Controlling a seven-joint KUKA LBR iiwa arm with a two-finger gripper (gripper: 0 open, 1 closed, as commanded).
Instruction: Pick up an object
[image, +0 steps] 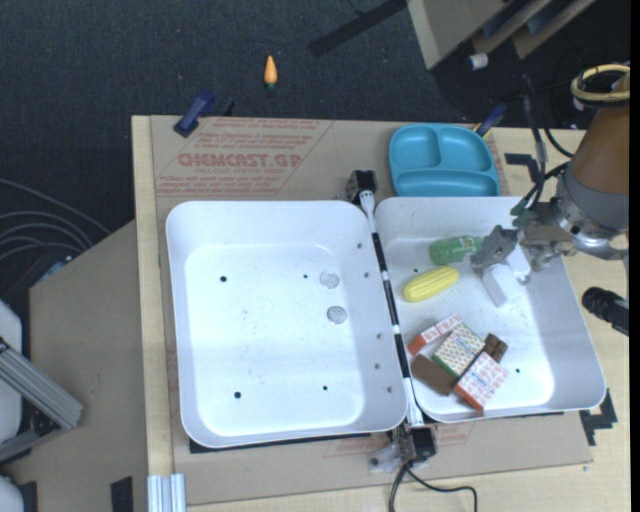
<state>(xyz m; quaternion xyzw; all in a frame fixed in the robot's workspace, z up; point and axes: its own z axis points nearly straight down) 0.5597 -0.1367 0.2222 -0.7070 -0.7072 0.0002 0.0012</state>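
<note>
My gripper (516, 254) hovers over the back of the right bin (566, 340), open, with nothing between its fingers. A green bottle (453, 247) lies just to its left, close to the left fingertip. A small white block (497, 288) lies just in front of the gripper. Further left is a yellow corn-like piece (430, 284). Near the bin's front sits a cluster of small patterned boxes (462, 352) and brown pieces (431, 374).
The left bin (200, 240) holds two small round silvery discs (333, 298). A blue divided tray (443, 160) lies on the bench behind the right bin. A blue clip (193, 113) rests at the bench's back left edge.
</note>
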